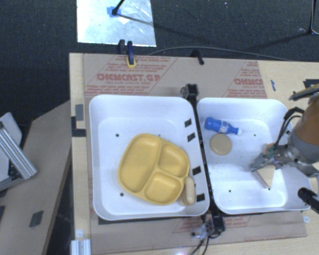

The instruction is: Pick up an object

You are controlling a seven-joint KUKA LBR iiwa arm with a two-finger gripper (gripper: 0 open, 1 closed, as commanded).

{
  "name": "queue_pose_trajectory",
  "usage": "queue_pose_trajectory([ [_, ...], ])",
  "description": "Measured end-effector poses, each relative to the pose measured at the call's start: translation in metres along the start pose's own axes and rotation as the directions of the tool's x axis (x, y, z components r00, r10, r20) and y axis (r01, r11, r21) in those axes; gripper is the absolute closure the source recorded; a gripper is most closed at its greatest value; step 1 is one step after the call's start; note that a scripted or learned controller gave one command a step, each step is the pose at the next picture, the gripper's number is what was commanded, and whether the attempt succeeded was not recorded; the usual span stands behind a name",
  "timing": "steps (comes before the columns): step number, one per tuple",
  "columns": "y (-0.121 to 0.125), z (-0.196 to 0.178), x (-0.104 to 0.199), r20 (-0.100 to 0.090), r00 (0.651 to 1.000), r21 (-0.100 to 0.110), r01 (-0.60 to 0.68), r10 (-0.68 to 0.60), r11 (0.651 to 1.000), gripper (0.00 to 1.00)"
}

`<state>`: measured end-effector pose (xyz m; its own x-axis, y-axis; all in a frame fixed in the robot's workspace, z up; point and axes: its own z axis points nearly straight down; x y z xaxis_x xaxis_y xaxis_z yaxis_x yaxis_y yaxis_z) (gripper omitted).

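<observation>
In the right bin (pixel 239 203) a blue bottle (pixel 221 126) lies on its side near the back left. Just in front of it rests a tan round disc (pixel 220 144). A pale beige wedge (pixel 266 176) lies toward the bin's right side. My gripper (pixel 261 163) reaches in from the right and hangs right over the wedge's upper edge, so close that contact is unclear. The grey and orange arm (pixel 311 134) behind it covers the bin's right wall.
The left bin (pixel 103 142) holds a yellow divided plate (pixel 151 169) and a small beige roll (pixel 189 190) against its front right corner. A black divider (pixel 201 158) runs between the bins. Cables cross the bench behind them.
</observation>
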<state>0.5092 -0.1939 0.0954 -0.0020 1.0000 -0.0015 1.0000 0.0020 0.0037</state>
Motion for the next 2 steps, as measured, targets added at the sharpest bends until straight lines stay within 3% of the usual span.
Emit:
queue_pose_trajectory([
  [1,0.008,-0.051,0.008,0.000,1.000,-0.003,0.003,-0.003,1.000,1.00],
  [2,0.001,-0.107,0.008,0.001,1.000,-0.003,0.003,-0.003,1.000,1.00],
])
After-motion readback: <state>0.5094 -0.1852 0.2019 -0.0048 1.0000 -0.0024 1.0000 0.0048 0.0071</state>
